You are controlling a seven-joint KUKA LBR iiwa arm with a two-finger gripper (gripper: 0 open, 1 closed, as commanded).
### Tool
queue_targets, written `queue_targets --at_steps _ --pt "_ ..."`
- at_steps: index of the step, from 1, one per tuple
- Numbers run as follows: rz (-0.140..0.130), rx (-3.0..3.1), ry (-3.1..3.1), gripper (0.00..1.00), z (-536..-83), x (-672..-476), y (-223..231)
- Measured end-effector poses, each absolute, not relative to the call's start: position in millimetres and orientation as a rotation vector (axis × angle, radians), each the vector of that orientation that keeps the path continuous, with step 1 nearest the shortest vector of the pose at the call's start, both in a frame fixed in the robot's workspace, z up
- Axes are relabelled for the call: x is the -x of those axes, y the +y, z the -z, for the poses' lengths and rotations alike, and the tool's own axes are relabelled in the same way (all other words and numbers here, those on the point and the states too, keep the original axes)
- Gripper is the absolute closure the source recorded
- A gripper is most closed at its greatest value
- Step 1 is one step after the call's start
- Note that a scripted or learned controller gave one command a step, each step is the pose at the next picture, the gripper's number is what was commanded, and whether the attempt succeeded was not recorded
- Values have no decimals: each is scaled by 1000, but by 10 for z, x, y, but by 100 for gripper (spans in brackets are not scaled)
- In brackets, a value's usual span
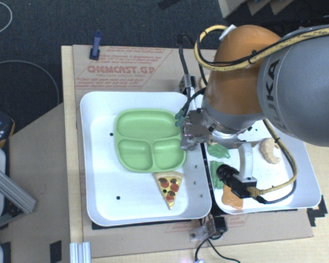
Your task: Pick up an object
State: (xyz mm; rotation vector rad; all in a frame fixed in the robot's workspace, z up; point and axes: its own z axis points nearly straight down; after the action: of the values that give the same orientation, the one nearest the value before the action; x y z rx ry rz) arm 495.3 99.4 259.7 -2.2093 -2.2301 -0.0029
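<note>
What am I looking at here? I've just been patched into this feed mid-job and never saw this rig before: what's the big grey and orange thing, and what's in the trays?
You are looking down at a slant from one fixed camera above a bench. The big grey and orange shape is the robot arm, reaching in from the right and hanging over the bins.

Two shallow white bins sit side by side. The left bin holds a green divided plate and, just below it, a toy pizza slice. The right bin is partly hidden by the arm; there you can see a green item, a pale tan piece and something orange.

The arm's body covers its gripper, so whether anything is held cannot be told.
</note>
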Motion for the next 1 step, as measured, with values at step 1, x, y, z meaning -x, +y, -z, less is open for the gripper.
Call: queue_targets --at_steps 1 --pt "29 2225 -2232 100 -4453 -4817 951"
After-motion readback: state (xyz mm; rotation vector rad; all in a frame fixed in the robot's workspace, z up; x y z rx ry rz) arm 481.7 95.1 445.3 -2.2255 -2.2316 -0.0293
